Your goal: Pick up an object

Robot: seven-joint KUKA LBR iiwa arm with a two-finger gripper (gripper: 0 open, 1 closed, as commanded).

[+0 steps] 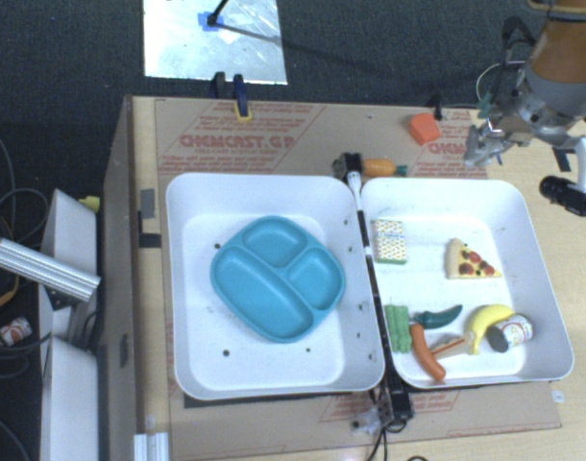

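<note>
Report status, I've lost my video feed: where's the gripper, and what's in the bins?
Gripper above the right bin's far rim, holding nothing. Toy food untouched in that bin; pizza slice nearest. No obstruction.

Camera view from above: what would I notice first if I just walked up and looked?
Probably the big blue divided plate, sitting alone in the left white bin. Next, the toy food in the right white bin: a pizza slice near the middle, a banana and a carrot along the front edge. The grey and orange arm's gripper hovers beyond that bin's far right corner.
</note>
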